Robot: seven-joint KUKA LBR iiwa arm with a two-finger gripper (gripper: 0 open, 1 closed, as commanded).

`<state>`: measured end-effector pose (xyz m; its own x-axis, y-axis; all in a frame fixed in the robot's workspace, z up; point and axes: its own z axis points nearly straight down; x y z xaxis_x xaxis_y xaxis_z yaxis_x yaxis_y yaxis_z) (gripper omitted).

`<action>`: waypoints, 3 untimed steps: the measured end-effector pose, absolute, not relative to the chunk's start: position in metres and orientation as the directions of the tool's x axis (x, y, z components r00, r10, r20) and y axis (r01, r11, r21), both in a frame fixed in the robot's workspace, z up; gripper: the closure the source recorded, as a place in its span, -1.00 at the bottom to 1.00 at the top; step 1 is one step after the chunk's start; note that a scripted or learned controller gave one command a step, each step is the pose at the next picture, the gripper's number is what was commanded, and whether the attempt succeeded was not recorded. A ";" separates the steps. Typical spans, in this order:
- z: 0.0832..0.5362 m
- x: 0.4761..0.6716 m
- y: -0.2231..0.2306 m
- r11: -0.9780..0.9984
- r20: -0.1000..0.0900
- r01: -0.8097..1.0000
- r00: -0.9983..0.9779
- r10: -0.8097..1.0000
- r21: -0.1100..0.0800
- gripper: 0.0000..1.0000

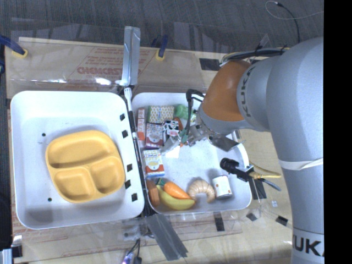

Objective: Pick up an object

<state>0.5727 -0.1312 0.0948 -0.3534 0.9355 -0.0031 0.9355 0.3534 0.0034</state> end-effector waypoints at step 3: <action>0.192 0.616 -0.039 0.187 0.001 0.982 -0.187 0.982 -0.001 1.00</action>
